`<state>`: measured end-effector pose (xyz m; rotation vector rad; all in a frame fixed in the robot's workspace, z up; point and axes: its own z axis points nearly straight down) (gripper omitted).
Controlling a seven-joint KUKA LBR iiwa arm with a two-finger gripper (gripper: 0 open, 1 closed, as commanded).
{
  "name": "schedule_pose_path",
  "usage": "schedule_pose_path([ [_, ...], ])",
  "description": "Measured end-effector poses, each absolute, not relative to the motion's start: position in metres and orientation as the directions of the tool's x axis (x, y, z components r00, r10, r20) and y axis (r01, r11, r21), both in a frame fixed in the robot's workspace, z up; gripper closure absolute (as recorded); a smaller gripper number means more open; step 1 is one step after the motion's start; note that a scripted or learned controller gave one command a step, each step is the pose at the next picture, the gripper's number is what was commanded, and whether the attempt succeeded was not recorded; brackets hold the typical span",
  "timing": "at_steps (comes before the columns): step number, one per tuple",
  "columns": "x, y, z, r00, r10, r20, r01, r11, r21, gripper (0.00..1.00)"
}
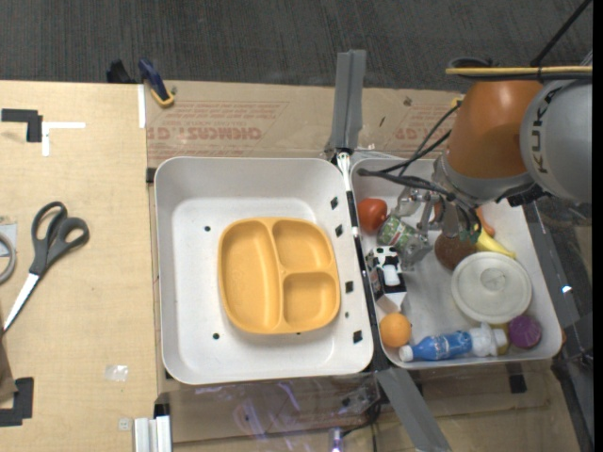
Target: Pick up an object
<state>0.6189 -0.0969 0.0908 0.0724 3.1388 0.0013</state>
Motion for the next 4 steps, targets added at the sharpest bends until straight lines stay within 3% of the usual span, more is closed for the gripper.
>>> schedule_pose_path([
  [1,0.606,-0.177,0.092,-0.994,0.105,-0.003,0.105,0.994,0.000,0.00],
  [2,0.607,-0.176,0.100,-0.994,0.105,-0.005,0.105,0.994,0.000,1.00],
  [3,0.601,-0.148,0.190,-0.990,0.144,-0.003,0.144,0.990,0.001,1.00],
  [4,0.601,-0.148,0.189,-0.990,0.144,-0.002,0.144,0.990,0.001,0.00],
])
